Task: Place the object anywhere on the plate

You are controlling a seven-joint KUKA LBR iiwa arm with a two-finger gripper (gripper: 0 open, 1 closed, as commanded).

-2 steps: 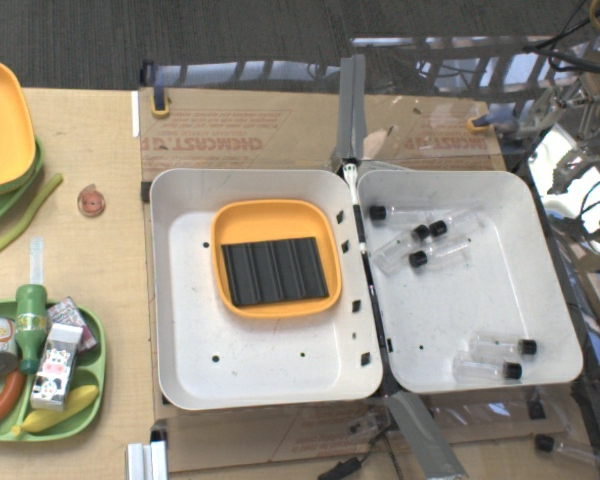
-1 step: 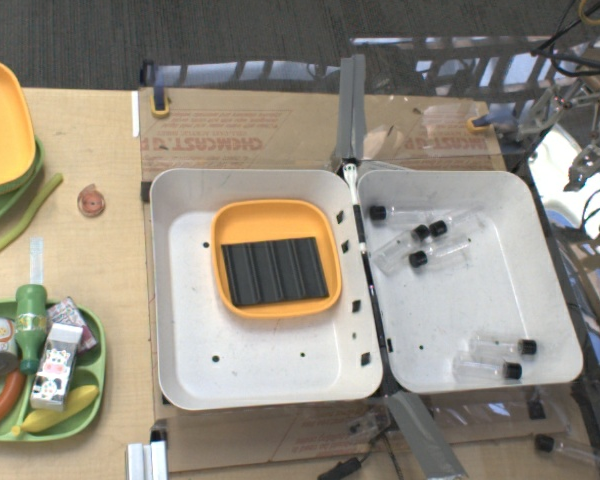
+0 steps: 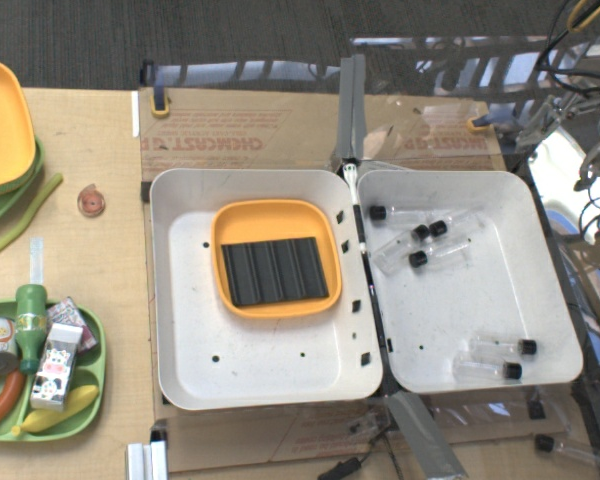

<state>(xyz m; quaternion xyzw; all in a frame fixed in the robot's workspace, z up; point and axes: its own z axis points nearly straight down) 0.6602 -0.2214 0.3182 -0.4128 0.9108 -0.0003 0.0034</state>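
A dark ribbed block (image 3: 276, 272) is lying on the orange plate (image 3: 276, 214) in the left bin (image 3: 180, 298); clear vials (image 3: 425, 243) are lying in the right bin (image 3: 540, 268).

Floor (image 3: 230, 18) at twelve o'clock: dark grey carpet, ribbed weave. Bench top (image 3: 100, 258) at nine o'clock: pale wood grain, clean. Flattened cardboard sheet (image 3: 250, 133) under the work area, printed lettering reading reversed. Metal frame rails (image 3: 450, 63) at one o'clock, with what appears to be clear sheeting. Bright glare (image 3: 565, 173) at three o'clock, source unclear.
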